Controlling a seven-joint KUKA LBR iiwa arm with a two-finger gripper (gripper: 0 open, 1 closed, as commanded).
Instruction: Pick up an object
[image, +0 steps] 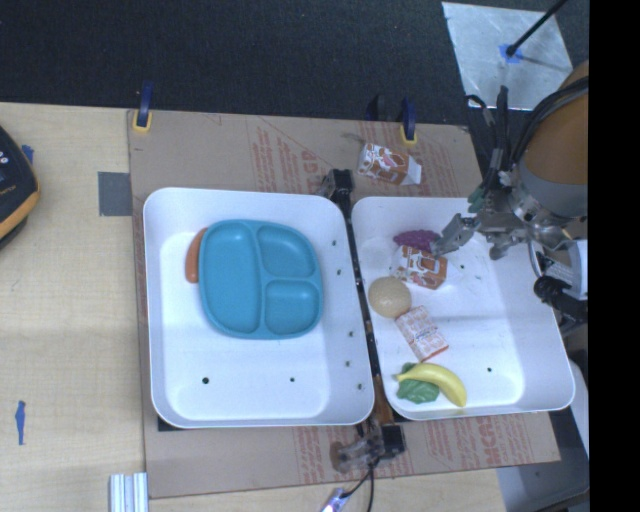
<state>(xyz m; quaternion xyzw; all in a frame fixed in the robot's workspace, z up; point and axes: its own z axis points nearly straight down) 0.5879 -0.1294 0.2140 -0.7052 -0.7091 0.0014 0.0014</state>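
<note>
Yellow banana (437, 381) lies at the right bin's (520, 390) front edge, beside a green item (417, 392). Gripper (470, 231) hovers over the bin's back, fingers spread, pinching nothing, near a snack packet (421, 266)

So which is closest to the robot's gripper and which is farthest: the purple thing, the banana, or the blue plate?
Measured from the gripper in the camera view:
1. The purple thing, right beside it at the top of the right bin.
2. The banana, down at the near edge of the same bin.
3. The blue plate, farthest, across in the left bin.
</note>
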